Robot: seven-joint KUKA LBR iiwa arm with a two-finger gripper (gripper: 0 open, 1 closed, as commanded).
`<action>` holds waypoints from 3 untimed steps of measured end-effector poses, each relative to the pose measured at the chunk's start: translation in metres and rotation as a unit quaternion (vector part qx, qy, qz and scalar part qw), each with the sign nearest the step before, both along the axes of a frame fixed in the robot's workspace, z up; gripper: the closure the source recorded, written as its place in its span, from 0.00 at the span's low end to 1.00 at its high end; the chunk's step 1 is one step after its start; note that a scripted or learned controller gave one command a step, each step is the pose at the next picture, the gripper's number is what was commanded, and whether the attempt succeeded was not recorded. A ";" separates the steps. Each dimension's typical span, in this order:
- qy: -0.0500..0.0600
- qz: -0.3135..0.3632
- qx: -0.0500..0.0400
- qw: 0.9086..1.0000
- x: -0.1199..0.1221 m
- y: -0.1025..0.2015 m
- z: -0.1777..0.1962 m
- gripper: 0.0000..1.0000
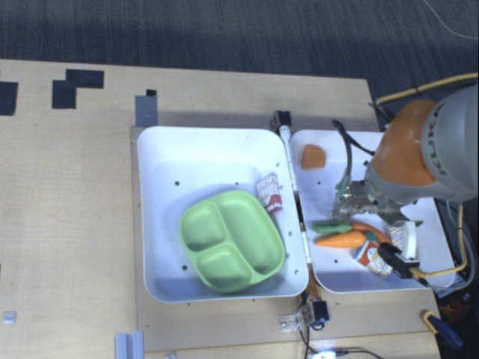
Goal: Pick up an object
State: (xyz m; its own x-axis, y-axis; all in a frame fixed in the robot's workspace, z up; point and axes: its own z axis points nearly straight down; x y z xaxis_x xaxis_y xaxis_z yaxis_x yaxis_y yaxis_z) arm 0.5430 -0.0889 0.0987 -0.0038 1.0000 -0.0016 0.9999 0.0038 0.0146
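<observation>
Here, going from the jaws outward:

Jaws: I cannot tell their state; the wrist hides them from above.
Gripper (350, 209): low in the right bin, just above the pile of small things, near the green piece.
Contact: it may touch the green piece or the carrot, but the view does not show it clearly.
Green piece (329, 226): thin, lying flat, just beside the carrot.
Carrot (337, 240): orange, lying along the bin floor, under the green piece in the view.
Packet (368, 256): red and white, at the right of the carrot, touching or almost touching it.
Orange lump (313, 156): alone at the far end of the right bin (322, 279), well apart from the gripper.
Left bin (161, 155): holds a green tray (232, 239) with three compartments, and a small wrapper (270, 192) at its far edge.
Progress: I judge the pick is at the reach stage; nothing is seen lifted.
Left to do: close on one object, probably the carrot or green piece, and raise it clear of the bin.
</observation>
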 end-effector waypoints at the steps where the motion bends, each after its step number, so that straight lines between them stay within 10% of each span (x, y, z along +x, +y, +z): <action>1: 0.005 -0.001 0.000 1.000 0.037 -0.044 0.021 1.00; 2: 0.006 -0.001 0.001 1.000 0.037 -0.043 0.021 0.00; 3: 0.004 -0.001 0.000 1.000 -0.024 -0.034 -0.012 0.00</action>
